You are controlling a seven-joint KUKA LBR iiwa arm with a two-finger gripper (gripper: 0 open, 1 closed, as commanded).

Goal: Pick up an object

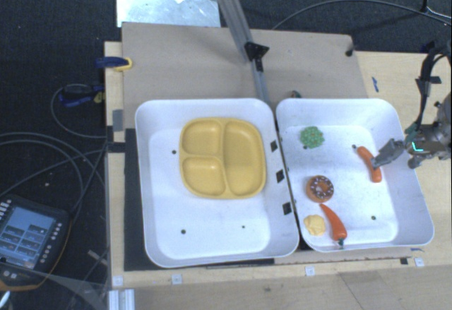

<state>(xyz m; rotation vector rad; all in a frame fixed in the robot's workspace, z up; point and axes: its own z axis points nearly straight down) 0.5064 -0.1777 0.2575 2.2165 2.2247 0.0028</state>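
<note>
The right bin (406, 192) holds several small objects. A green bumpy piece (311, 136) lies near its back left. An orange sausage-shaped piece (369, 163) lies toward the right. A chocolate donut (320, 189) sits in the middle, with a pale yellow lump (315, 224) and an orange carrot-like piece (335, 222) near the front wall. My gripper (400, 157) hangs at the bin's right side, just right of the orange sausage-shaped piece. It is open and nothing is between its fingers.
The left bin (159, 231) holds a yellow divided plate (222, 157). A grey pole (233, 8) slants in from the back and ends near the gap between the bins. Cables and a pendant (25, 231) lie on the floor at left.
</note>
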